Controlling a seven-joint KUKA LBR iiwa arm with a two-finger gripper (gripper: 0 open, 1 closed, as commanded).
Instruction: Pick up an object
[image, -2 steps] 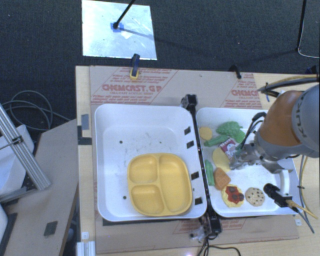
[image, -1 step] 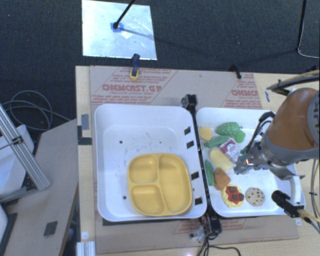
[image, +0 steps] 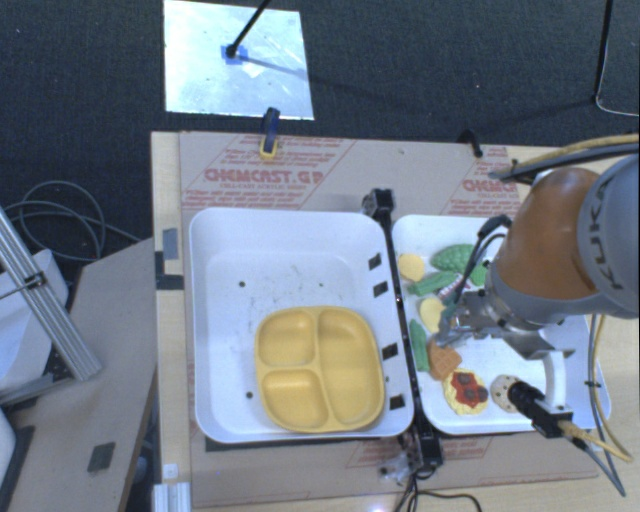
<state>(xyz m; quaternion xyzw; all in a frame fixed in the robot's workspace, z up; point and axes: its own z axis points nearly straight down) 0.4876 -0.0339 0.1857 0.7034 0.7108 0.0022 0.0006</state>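
Observation:
The right bin (image: 570, 418) holds several toy foods. Among them are a yellow round piece (image: 411, 266), a green leaf (image: 455, 257), a green pod (image: 430, 284), a pale yellow piece (image: 430, 312), an orange-brown wedge (image: 443, 359), a pizza slice (image: 466, 391) and a cookie (image: 505, 385). My gripper (image: 453, 325) hangs low over the bin's left part, just right of the pale yellow piece and just above the orange-brown wedge. The arm's wrist hides whatever lies beneath it.
A yellow divided plate (image: 320, 367) lies in the left bin (image: 230, 250), toward its front. A black divider (image: 395, 300) with clips runs between the bins. The grey and orange arm (image: 560, 250) covers the right bin's middle and right side.

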